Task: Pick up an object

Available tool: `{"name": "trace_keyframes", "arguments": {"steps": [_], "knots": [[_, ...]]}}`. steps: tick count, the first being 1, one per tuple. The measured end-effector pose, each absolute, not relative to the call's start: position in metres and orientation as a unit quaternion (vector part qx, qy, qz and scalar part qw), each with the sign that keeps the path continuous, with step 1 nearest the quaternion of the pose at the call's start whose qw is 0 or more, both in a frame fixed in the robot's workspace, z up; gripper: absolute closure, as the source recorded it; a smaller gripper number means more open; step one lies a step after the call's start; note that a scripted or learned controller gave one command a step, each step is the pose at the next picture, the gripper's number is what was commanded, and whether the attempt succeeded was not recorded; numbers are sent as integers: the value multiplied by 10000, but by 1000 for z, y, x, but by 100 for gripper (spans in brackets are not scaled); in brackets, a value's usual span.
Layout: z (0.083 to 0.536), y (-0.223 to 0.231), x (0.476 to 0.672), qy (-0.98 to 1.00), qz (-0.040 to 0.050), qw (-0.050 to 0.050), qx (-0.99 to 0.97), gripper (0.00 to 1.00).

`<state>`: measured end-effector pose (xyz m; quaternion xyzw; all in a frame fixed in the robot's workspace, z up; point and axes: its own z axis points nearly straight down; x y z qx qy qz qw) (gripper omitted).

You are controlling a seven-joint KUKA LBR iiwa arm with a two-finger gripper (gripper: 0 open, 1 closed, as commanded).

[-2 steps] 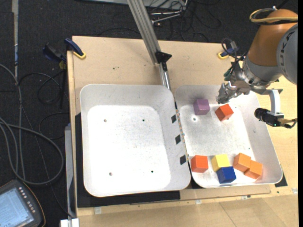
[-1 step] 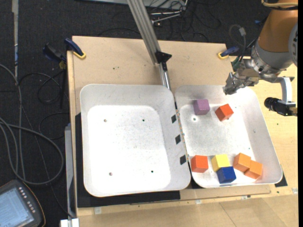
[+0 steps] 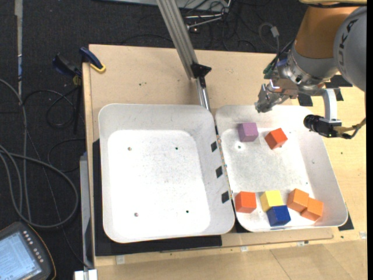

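Right bin [image 3: 317,168] white, speckled: purple cube [image 3: 247,131], orange cube [image 3: 275,137] upper; lower, orange [image 3: 245,201], yellow [image 3: 271,199], blue [image 3: 278,215] cubes. Bench [image 3: 145,74] tan.

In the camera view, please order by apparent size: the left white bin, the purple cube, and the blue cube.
1. Left white bin, by far the largest.
2. Purple cube and blue cube: they look about alike, so I would not rank them.
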<state>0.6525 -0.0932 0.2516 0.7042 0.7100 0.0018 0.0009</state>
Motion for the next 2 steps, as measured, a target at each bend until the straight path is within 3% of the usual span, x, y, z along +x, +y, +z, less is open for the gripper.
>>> {"name": "trace_keyframes", "arguments": {"steps": [2], "knots": [[261, 9, 657, 7101, 11, 0, 7042, 100]]}}
